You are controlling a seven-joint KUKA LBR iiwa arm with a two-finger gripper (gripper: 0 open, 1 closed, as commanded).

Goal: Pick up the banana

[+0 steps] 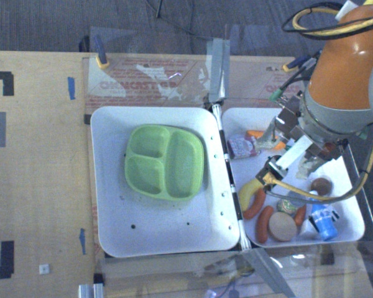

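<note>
Gripper [290, 143] hangs over right bin [245, 121]; banana [248, 192] lies by its left wall. Claw opening: cannot tell.

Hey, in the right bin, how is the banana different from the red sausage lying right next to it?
The banana is yellow, the red sausage red-orange. The banana curves; the sausage is nearly straight. The banana lies nearer the right bin's left wall, the sausage just beyond it. Both lie side by side on a similar slant.
</note>
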